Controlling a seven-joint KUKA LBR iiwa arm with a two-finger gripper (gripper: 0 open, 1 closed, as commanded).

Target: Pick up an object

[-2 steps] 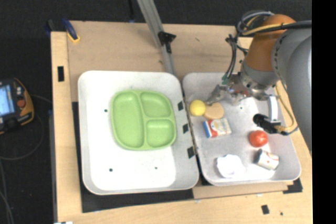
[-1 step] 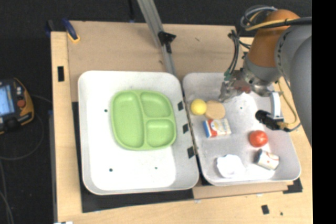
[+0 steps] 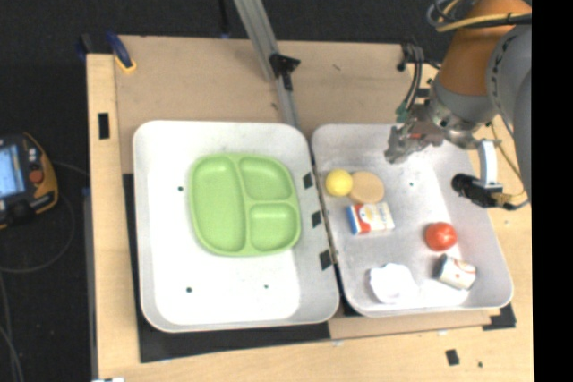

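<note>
In the right bin (image 3: 466, 158) lie a yellow ball (image 3: 337, 183), a tan round disc (image 3: 367, 188), a small red-and-white carton (image 3: 371, 218), a red tomato-like ball (image 3: 440, 236), a white cup-like object (image 3: 391, 284) and a small white-and-brown piece (image 3: 455, 273). My gripper (image 3: 405, 141) hangs over the bin's far edge, above and to the right of the disc, with nothing seen between its fingers. The fingers are too small and dark to read.
The left bin (image 3: 161, 219) holds a green divided tray (image 3: 243, 203). A grey slanted pole (image 3: 251, 9) runs from the top to between the bins. A handheld device (image 3: 22, 174) lies off the bench at the left.
</note>
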